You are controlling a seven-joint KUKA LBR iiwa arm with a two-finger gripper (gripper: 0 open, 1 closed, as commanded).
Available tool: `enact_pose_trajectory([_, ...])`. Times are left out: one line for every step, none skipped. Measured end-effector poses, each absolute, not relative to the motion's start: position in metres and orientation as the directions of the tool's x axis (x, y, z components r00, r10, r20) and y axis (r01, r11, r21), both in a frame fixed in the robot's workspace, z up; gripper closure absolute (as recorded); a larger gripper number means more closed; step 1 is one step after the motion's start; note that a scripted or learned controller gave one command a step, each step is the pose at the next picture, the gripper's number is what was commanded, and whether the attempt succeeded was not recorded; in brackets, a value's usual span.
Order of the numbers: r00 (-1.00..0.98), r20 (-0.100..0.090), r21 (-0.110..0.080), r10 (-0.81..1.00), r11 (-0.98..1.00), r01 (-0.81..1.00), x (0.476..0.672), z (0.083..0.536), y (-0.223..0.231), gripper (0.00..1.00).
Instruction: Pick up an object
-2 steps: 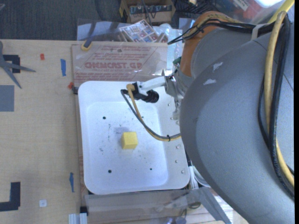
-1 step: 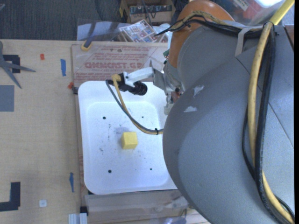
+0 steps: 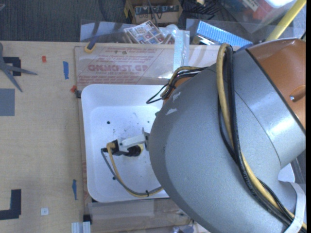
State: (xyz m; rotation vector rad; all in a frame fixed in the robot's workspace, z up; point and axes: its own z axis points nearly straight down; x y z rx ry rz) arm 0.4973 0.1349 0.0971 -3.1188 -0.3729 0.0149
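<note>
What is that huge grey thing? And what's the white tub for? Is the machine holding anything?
The huge grey thing is a robot arm, with an orange band near its wrist. The camera hangs above the workbench and looks down at a slant. The arm reaches in from the right and passes close under the camera, so it looks giant.

The white tub is a shallow bin. Things go in there for the robot to try picking up. On the part of its floor you can see, there are just a few tiny dark specks. The arm covers the rest.

The bin sits on a tan bench with little strips of blue tape stuck on it.

Is it holding anything? I can't tell from this picture.
</note>
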Motion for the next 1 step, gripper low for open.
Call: enact_pose_trajectory([0.981, 0.004, 0.000, 0.193, -0.981, 0.193, 0.5480, 0.0888, 0.1555, 1.00])
